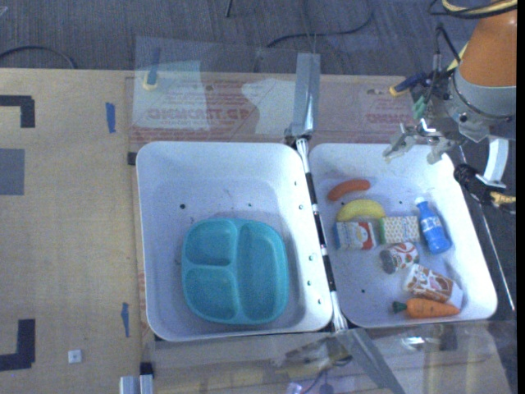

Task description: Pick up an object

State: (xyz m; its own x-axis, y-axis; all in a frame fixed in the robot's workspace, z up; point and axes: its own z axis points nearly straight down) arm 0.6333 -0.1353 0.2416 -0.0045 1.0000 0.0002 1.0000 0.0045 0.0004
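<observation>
My gripper hangs over the back edge of the right bin, open, with nothing between its fingers. Below it in that bin lie an orange-red sausage, a yellow banana, a small red-and-green carton, a pale patterned box, a blue bottle, a small can, a red-and-white carton and a carrot. The sausage and the bottle lie nearest the gripper, both well below its fingertips.
The left bin holds a teal divided plate. A metal divider bar runs back from between the bins. Cables trail along the right bin's right wall beside the arm.
</observation>
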